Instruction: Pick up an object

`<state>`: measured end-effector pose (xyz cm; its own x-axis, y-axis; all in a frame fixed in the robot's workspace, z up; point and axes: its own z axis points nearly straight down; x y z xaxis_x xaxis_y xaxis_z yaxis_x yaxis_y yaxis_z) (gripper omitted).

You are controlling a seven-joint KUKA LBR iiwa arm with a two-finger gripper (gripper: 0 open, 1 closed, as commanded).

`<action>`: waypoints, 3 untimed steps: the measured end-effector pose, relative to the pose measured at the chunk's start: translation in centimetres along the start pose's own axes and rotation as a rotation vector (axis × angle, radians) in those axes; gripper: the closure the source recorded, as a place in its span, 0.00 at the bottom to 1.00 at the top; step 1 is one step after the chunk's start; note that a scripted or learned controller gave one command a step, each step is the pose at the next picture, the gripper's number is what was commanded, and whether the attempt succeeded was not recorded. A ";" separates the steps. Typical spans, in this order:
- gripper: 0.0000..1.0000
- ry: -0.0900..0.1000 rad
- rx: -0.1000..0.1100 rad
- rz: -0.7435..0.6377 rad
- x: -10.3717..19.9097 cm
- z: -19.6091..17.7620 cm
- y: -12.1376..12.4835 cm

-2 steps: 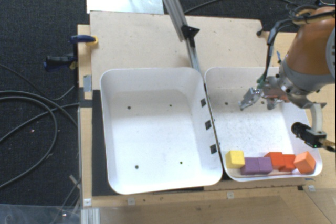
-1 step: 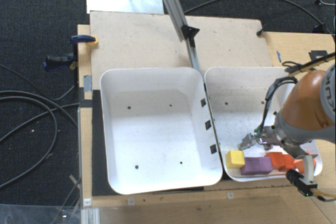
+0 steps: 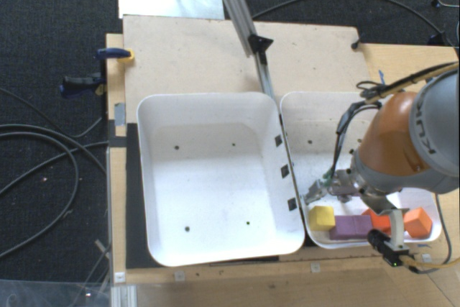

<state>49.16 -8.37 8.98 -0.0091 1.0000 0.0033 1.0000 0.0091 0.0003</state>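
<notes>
Gripper [image 3: 320,190] low in right bin [image 3: 305,118]; finger state can't be told. Yellow block [image 3: 321,217] just below it, purple block [image 3: 350,227] alongside.

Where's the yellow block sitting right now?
The yellow block lies in the right bin, at its near left corner, just left of the purple block and below the arm's wrist.
</notes>
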 end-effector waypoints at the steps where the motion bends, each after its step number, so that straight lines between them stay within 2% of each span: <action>1: 0.00 -0.004 -0.009 0.002 1.6 -10.4 -0.4; 2: 0.00 -0.002 -0.006 -0.003 7.4 -13.3 -0.5; 3: 0.00 -0.004 -0.009 0.005 5.4 -20.0 -0.5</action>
<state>48.62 -3.07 29.04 -0.0046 1.0000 -0.0010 0.9999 0.0046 0.0097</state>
